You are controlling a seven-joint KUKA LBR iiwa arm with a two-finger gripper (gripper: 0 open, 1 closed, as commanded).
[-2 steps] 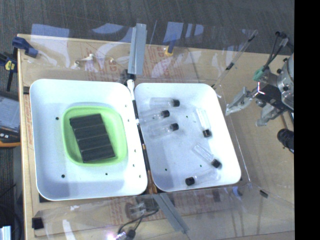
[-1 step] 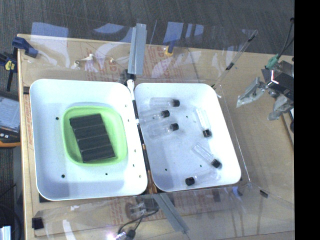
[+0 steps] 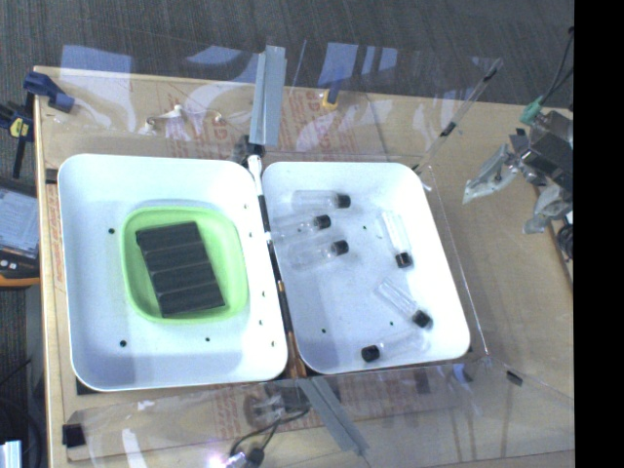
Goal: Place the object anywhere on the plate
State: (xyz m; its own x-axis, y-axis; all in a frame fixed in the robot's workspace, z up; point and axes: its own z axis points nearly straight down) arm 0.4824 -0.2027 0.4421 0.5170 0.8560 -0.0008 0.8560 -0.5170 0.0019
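Six clear vials (image 3: pixel 322 224) with black caps are lying in the right bin (image 3: pixel 444 261), none sitting on the green plate (image 3: pixel 132 252) in the left bin (image 3: pixel 78 193), while the gripper (image 3: pixel 507 188) is hanging open and empty beyond the bins, leaving the whole task undone.

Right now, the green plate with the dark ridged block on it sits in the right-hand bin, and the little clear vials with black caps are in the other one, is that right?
Not quite. The camera view shows the green plate, with the dark ridged block on it, in the left-hand bin. The clear vials with black caps lie in the right-hand bin.
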